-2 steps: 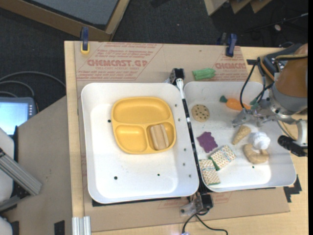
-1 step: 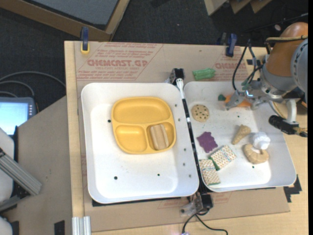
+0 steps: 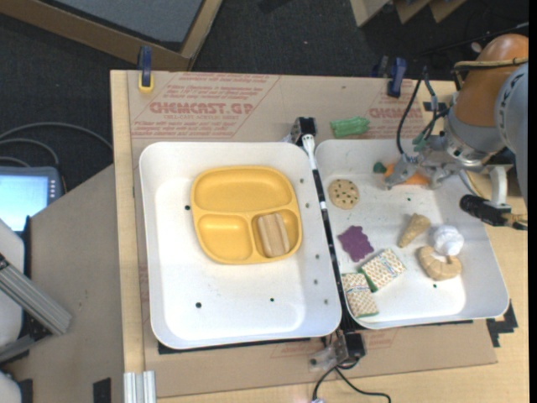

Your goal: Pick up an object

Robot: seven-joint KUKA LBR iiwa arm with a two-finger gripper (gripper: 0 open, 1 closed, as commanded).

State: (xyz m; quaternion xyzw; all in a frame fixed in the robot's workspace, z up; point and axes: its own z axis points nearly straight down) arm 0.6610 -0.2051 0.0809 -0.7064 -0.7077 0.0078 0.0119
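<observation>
1. A yellow divided plate (image 3: 243,212) is lying in the left white bin (image 3: 168,284), with a tan bread-like piece (image 3: 271,234) sitting in its lower right compartment.
2. A black cable (image 3: 317,193) is running along the seam between the two bins, ending at a connector near the bench's far edge.
3. A green toy piece (image 3: 349,127) is resting on the brown board (image 3: 210,99) just beyond the right white bin (image 3: 470,305).
4. Inside the right bin, a round cookie (image 3: 343,193) is lying near the left wall, with a purple piece (image 3: 356,242) below it.
5. Two patterned cracker-like squares are sitting toward the near edge: one (image 3: 383,269) beside the purple piece, the other (image 3: 358,295) at the bin's near-left corner.
6. A tan cone-shaped piece (image 3: 413,229) is lying mid-bin, and a white ball-like item (image 3: 446,240) is touching a tan pastry-shaped piece (image 3: 440,264) to its right.
7. The gripper (image 3: 409,171) is hanging over the bin's far side, above a small orange object (image 3: 386,169); whether it is clenched or released cannot be told, and nothing can be seen in its grasp.
8. The grey arm (image 3: 482,112) with its orange band is reaching in from the right.
</observation>
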